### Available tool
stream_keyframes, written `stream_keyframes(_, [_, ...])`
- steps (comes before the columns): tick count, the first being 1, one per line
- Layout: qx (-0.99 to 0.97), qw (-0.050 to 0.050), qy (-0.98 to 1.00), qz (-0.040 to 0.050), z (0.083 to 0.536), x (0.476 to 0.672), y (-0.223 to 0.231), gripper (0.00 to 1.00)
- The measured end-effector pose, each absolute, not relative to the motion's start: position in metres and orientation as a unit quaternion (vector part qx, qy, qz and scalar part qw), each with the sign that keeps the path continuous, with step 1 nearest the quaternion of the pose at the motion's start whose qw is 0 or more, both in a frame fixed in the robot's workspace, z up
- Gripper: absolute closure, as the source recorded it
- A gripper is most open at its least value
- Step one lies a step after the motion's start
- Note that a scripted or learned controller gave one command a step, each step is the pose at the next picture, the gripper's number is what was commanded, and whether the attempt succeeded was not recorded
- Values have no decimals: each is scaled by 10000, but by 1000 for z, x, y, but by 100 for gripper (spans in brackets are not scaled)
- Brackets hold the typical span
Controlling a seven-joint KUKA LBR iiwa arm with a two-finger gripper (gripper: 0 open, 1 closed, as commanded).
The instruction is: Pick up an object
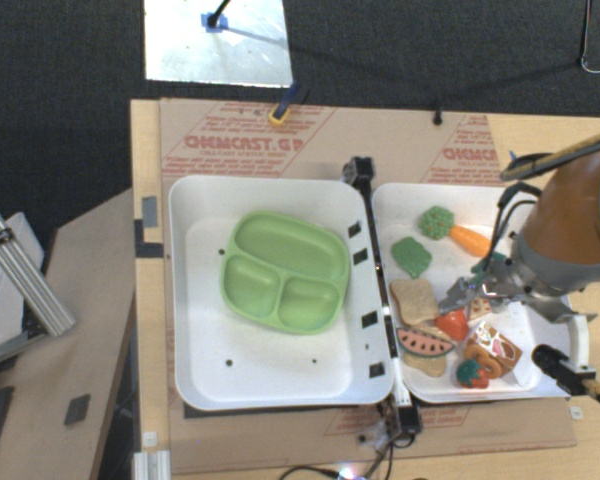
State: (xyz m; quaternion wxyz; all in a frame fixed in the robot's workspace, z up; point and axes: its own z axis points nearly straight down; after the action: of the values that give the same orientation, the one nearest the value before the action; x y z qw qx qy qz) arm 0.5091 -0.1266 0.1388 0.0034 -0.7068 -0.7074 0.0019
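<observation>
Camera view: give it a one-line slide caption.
Gripper low over toy food in the right bin; green divided plate in the left bin.

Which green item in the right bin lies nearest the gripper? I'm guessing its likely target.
The flat dark-green piece, left of the gripper. The knobbly broccoli-like one sits farther back, beside the carrot.

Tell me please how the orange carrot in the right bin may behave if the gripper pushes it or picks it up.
The carrot looks like a tapered, rounded toy, so it would probably roll or pivot when pushed. It seems small and smooth, likely light but slippery between two fingers. It lies beside the broccoli, which could block its roll.
</observation>
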Motion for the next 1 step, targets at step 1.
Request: stream_keyframes(1, [-7070, -7, -7072, -6, 89, 511, -127, 0])
